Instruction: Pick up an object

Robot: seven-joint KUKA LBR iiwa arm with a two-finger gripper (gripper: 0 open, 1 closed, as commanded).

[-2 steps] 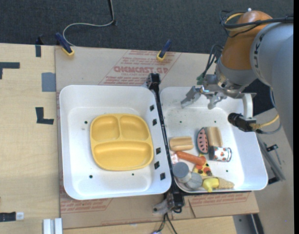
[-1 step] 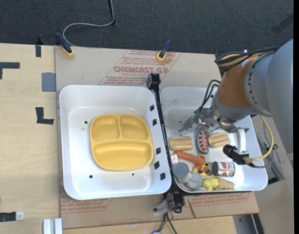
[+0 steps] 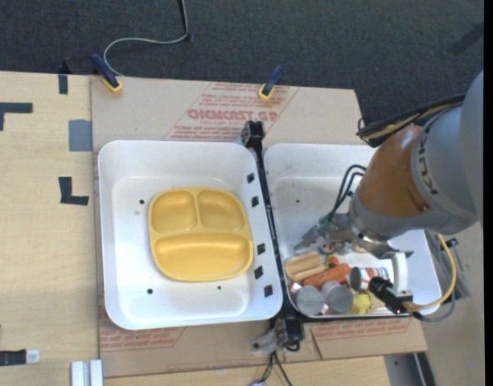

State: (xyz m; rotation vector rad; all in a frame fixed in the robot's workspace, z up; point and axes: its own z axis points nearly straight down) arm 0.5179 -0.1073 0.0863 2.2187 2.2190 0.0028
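Yellow divided plate (image 3: 201, 234) lies in the left bin (image 3: 117, 215). The gripper (image 3: 336, 242) hangs over toy food (image 3: 330, 284) in the right bin (image 3: 298, 171); jaw state unclear.

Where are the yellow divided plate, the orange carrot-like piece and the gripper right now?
yellow divided plate (image 3: 201, 235): camera view, on the ridge between its compartments, left bin.
orange carrot-like piece (image 3: 326, 276): camera view, mid-body, right bin.
gripper (image 3: 333, 240): camera view, at its tip above the toy pile.
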